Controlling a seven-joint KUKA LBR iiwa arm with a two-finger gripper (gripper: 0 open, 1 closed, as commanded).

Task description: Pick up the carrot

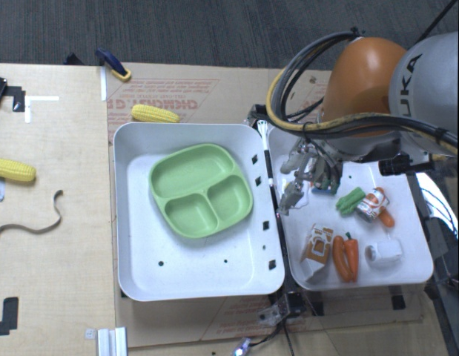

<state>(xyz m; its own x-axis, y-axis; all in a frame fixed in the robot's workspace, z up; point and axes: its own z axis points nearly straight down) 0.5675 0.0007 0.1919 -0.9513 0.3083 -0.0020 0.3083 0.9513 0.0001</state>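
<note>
Nearest the camera, the carrot (347, 258) lies in the front part of the right bin (418, 277), orange with a green top pointing away, lengthwise toward the front rim. It looks like two orange pieces pressed side by side; whether that is one item or two is hard to say. Just left of it, nearly touching, sits a small brown and white carton (318, 245), and to its right, slightly apart, a white cup-like object (383, 253). Little bare floor remains around the carrot.

Farther back are a green leafy piece (351, 201) and a red and white can (371, 206) with a small orange bit (387, 218) against it; the can's label is too blurred to read.

The gripper (294, 188) hangs over the left edge of the right bin, close to the wall between the bins, well apart from the carrot. Its metal fingers blur into cables and brackets, so I cannot tell how far they are parted, and nothing is visibly between them.

In the left bin (133, 258) a green divided plate (201, 190) sits tilted, with open white floor in front of it.

Beyond the bins a yellow corn cob (154, 113) lies on cardboard; another corn cob (12, 170) is cut off at the left edge. The arm's upper part runs out of frame at right.
</note>
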